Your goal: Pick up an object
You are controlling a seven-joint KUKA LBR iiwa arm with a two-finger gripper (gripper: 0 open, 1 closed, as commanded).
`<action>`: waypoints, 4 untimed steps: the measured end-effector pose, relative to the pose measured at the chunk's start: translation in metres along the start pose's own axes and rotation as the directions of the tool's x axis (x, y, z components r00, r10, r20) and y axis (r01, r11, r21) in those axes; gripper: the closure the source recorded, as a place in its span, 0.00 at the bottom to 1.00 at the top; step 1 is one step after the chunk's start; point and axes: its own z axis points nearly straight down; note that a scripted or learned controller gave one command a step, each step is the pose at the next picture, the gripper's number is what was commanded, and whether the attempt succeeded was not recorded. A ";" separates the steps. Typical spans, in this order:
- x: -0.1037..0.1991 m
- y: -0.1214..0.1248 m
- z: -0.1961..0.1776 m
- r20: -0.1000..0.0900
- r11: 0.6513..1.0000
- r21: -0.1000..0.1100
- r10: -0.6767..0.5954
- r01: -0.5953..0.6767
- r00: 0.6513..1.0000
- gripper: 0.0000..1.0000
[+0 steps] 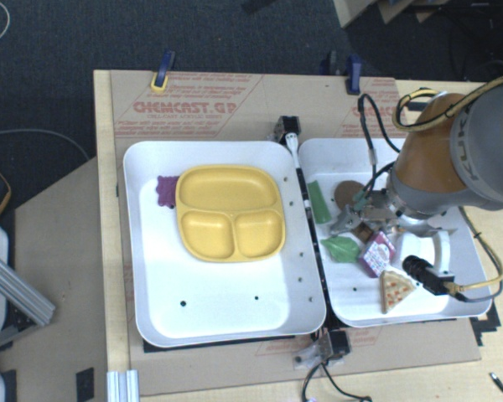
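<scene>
Camera view looks down at a slant on a tabletop [235, 99] covered in printed brown board, with dark carpet around it. On the left, the left bin [151, 291] holds a yellow divided tray [230, 210] in its upper half; a purple object [166, 190] peeks out from behind the tray's left edge, mostly hidden, so its shape is unclear. Below the tray the bin floor is bare white, the widest open room on the tabletop.

Across the shared rim, the right bin [352, 304] is crowded. A green strip [318, 201] lies close to its left wall, a green leaf-like piece [342, 248] sits just below, and a brown round thing [347, 194] is partly covered by the arm. A purple-and-white packet [375, 255] lies near the middle, and a pizza slice toy [395, 290] rests near the bin's lower edge.

From the right, the grey and orange arm [453, 157] hides much of that bin. Its tool [358, 217] sits low among the items, just above the leaf-like piece; whether it is open or closed cannot be told, since cables and clutter blur it.
</scene>
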 end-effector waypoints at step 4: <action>-0.001 0.007 -0.141 0.002 1.000 -0.005 -0.003 0.003 1.000 1.00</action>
